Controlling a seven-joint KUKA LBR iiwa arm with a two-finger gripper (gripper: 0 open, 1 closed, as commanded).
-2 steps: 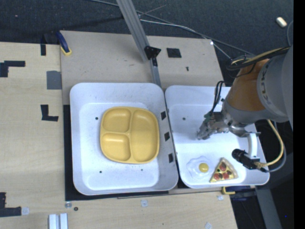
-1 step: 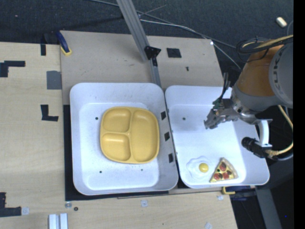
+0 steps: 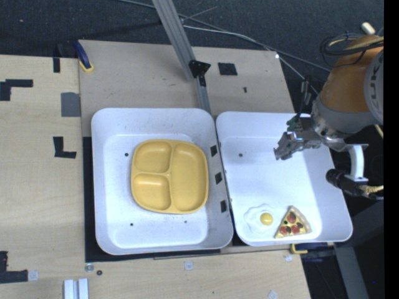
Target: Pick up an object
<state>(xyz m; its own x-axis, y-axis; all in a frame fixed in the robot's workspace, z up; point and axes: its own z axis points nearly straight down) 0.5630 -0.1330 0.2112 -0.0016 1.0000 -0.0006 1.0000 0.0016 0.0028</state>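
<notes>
A toy fried egg [image 3: 259,218] and a toy pizza slice [image 3: 293,223] lie side by side at the near edge of the right bin [image 3: 249,129]. A yellow divided plate [image 3: 169,175] sits in the middle of the left bin [image 3: 112,167]. My gripper [image 3: 285,149] hangs over the upper right part of the right bin, well away from the egg and the pizza slice. Nothing shows between its dark fingers.
A grey metal pole [image 3: 177,33] slants across the bench behind the bins. Cables run across the dark floor at the top. Black tape marks dot the wooden bench at left, and a blue-and-yellow clamp [image 3: 83,57] sits at its far corner.
</notes>
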